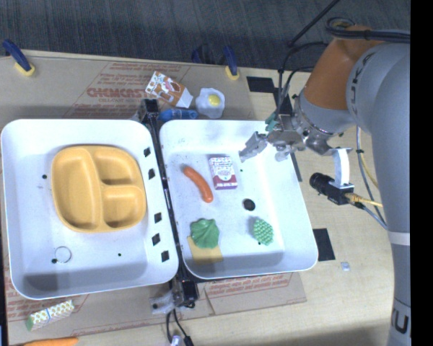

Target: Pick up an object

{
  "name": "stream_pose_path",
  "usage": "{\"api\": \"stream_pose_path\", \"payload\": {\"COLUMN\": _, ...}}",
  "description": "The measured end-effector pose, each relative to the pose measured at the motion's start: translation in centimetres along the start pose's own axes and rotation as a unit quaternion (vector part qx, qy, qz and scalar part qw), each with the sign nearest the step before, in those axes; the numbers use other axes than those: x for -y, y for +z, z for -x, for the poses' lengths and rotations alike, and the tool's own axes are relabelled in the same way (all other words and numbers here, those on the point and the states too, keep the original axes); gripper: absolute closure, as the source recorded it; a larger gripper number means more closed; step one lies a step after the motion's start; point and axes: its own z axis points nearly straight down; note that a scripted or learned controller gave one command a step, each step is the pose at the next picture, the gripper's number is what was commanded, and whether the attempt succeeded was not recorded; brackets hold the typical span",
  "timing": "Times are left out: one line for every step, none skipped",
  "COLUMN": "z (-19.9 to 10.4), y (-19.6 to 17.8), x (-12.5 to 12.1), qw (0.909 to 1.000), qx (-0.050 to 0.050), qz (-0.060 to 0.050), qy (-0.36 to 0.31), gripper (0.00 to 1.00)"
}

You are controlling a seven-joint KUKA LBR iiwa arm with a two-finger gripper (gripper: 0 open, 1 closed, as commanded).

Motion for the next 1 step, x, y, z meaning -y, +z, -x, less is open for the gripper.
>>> {"api": "stream_pose_path", "payload": {"z": -2.65, "y": 10.94, "x": -1.42, "qw": 0.9989, "qx": -0.001, "qz": -0.001, "qy": 0.046, "gripper": 0.00}}
